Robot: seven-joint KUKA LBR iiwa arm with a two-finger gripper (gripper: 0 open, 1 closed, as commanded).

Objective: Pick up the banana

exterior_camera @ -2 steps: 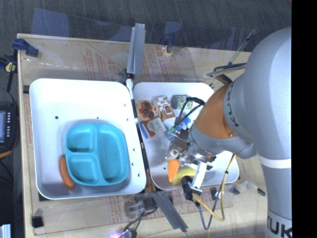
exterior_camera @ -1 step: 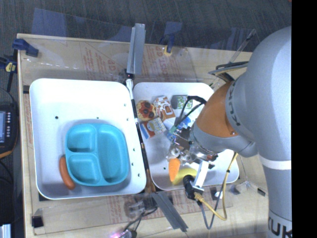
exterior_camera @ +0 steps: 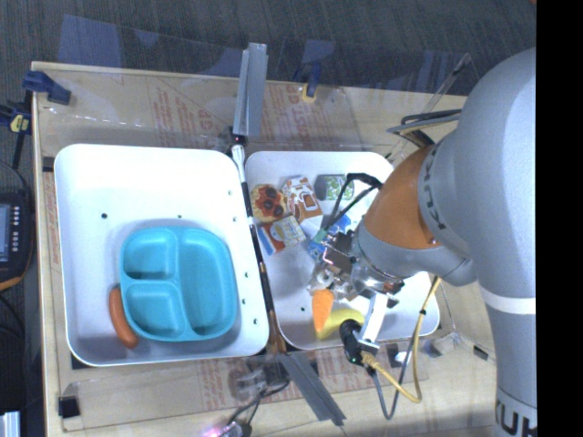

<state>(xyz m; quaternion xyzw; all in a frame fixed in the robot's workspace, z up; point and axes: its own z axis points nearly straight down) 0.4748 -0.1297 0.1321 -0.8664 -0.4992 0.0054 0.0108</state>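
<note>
Your gripper [exterior_camera: 339, 291] is hanging low over the near part of the right bin [exterior_camera: 296, 335], and you cannot tell how it is set. The banana [exterior_camera: 343, 320] is peeking out as a yellow bit just under and a little nearer than it, beside an orange carrot [exterior_camera: 322, 309]. Most of the banana is hiding under the wrist, so its long way is hard to tell. Small food packs [exterior_camera: 284, 208] are lying farther back.
</note>
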